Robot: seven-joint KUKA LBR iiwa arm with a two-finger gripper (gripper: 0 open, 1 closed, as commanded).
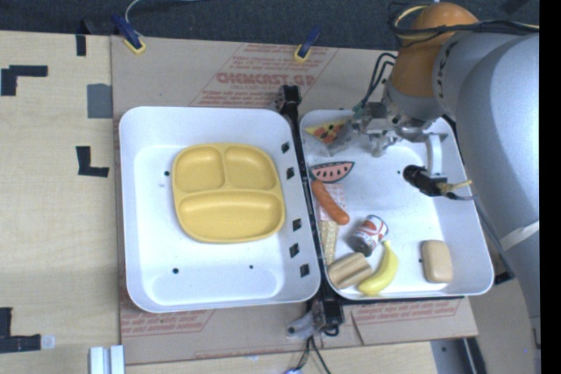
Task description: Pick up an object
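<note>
Right white shallow bin (478, 276): the grey metal end effector (379, 136) sits low at the bin's far end, its state cannot be told, nothing visibly held. A small orange-and-yellow pizza-slice toy (328, 132) lies just left of it; a red watermelon-slice toy (332, 172) near, toward the camera; yellow plastic banana (382, 270) and tan bread piece (436, 261) well apart at the near end. Left white shallow bin (145, 215): one yellow three-compartment plastic plate (229, 193).
</note>
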